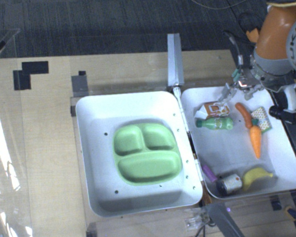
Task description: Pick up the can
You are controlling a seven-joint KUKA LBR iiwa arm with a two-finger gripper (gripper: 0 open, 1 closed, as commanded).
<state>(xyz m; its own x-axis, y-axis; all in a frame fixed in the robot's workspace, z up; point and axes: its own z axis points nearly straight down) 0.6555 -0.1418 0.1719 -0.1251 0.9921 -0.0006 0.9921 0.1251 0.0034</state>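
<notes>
Item one, the short metal can [230, 183]: we record a dull silver cylinder with a dark end, lying on its side near the front edge of the right white bin [294, 171], a shallow smooth-walled plastic tub. Just beside it, apparently touching, lies a curved yellow banana [257, 175]. On the can's other side, against the bin's left wall, we note a small purple rod-shaped piece [209, 173].

Further back in the same bin: a tapered orange carrot [256, 140]; a glossy red-orange sausage-shaped item [244, 114] touching the carrot's top; a small patterned packet [262, 118] beside them; a green plastic bottle [217, 124] on its side; and a small red-and-white carton [216, 109] behind it.

The left white bin [95, 162] holds a pale green moulded tray [147, 152], rounded at the corners, with three shallow compartments.

Both bins sit on a light wooden surface [42, 151].

The hand [237, 83], of bare metal, hangs at the right bin's rear edge, well apart from the can. We cannot tell whether it is open or closed. Above it is the grey arm [274, 62] with its smooth orange band [280, 29].
</notes>
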